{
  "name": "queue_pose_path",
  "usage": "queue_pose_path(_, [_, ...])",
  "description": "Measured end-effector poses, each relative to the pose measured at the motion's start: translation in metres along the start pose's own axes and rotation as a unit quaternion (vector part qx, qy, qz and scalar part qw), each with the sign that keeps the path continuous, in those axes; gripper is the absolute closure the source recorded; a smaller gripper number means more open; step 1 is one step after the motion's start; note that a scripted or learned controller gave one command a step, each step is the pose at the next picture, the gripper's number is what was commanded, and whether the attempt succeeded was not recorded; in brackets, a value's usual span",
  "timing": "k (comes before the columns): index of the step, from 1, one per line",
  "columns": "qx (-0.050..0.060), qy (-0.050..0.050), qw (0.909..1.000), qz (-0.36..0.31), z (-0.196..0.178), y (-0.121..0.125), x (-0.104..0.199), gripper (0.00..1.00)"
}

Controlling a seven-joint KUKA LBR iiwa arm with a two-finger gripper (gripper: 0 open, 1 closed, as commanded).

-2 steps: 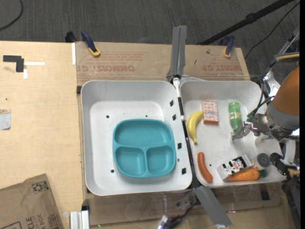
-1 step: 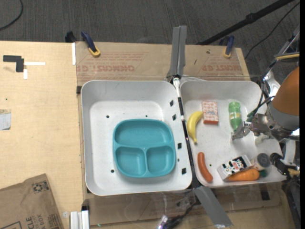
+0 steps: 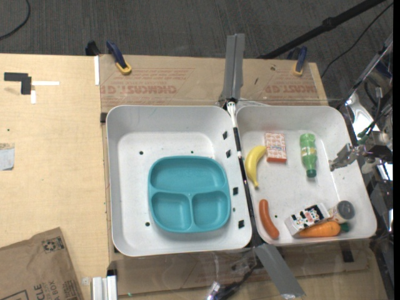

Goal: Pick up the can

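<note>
The can is a small round tin with a grey top, standing in the near right corner of the right bin. It touches the carrot and sits close to a black and white carton. My gripper pokes in over the right bin's right rim, pointing left. It hangs about a third of the bin's length behind the can, beside the green bottle. Nothing shows in the gripper.
The right bin also holds a banana, a small orange and white box and a red sausage. A teal divided plate lies in the left bin. Between the bins stands a grey divider post.
</note>
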State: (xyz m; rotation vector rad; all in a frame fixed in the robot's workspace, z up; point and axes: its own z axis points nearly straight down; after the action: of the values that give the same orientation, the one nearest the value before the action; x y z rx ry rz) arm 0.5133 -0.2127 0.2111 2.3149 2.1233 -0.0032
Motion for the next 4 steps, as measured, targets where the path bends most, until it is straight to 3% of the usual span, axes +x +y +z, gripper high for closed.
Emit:
queue_pose_path(1, [0.001, 0.001, 0.9996, -0.028, 0.038, -0.005, -0.005, 0.00])
queue_pose_path(2, [0.000, 0.004, 0.9999, -0.017, 0.119, -0.034, -0.005, 0.00])
queue_pose_path(3, [-0.001, 0.001, 0.9928, -0.120, 0.026, -0.037, 0.024, 0.00])
queue_pose_path(4, [0.000, 0.001, 0.9932, -0.117, 0.085, -0.035, -0.012, 0.00])
